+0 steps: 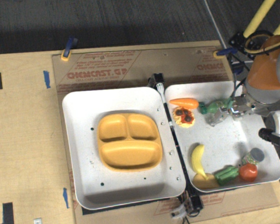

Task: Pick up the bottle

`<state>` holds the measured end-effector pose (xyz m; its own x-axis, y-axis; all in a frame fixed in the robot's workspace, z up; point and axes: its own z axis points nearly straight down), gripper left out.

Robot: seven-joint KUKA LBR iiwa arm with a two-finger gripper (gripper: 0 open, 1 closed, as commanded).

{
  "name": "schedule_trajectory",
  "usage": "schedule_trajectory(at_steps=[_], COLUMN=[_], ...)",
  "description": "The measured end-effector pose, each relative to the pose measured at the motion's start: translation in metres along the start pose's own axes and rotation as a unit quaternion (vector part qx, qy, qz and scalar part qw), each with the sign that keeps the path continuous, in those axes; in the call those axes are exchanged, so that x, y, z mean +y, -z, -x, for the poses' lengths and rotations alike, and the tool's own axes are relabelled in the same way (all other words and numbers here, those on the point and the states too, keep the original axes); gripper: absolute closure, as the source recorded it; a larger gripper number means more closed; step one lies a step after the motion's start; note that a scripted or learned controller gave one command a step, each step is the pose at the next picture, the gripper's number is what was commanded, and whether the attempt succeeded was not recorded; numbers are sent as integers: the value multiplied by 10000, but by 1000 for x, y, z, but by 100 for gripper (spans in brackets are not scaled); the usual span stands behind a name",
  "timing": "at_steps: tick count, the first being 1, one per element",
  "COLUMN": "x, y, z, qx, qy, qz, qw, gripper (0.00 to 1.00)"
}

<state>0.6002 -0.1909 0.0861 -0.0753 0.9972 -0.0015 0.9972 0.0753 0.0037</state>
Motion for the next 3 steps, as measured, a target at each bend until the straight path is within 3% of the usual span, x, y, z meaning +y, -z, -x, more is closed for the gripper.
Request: schedule_trajectory(at_steps=[1, 2, 3], x=[48, 59, 37], y=[-1, -3, -1], z=[-8, -19, -10], qx=[10, -1, 86], qy=[-324, -3093, -4354], qz=[-57, -310, -81], qw=[9995, 9505, 9002], gripper=[0, 0, 0])
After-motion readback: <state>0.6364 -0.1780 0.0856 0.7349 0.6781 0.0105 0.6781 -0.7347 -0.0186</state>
